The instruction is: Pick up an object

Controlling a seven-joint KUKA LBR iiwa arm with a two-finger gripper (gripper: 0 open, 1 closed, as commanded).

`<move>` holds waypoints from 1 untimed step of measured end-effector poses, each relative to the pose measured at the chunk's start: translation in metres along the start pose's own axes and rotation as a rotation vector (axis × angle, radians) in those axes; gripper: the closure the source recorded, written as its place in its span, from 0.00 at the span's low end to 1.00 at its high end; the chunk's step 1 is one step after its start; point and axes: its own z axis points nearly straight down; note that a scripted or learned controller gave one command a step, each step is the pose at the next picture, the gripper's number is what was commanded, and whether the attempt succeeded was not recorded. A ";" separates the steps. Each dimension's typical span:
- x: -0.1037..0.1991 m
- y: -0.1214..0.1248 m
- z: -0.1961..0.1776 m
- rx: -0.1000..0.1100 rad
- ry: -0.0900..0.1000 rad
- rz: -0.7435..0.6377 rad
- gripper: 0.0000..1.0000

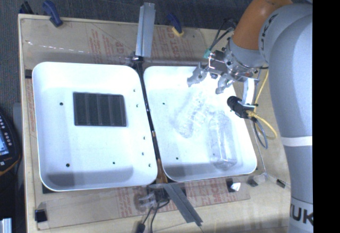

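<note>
My gripper [208,82] hangs over the upper part of the right bin [159,120], its two fingers spread apart with nothing between them. Below it lie two clear plastic objects on the bin floor. One is a ribbed transparent piece [190,116] near the bin's middle. The other is a clear bottle [221,144] lying lengthwise toward the lower right corner. Both are faint against the white floor, and the gripper is above and apart from them.
The left bin [48,120] holds a dark ribbed rectangular block [99,109]. A grey bar [144,28] stands at the back between the bins. Blue clamps [52,14] hold the bench's far edge. Cables [260,120] trail by the right bin's rim.
</note>
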 end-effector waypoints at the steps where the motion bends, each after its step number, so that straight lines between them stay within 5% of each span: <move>1: -0.010 -0.087 -0.024 0.002 -0.001 0.161 0.00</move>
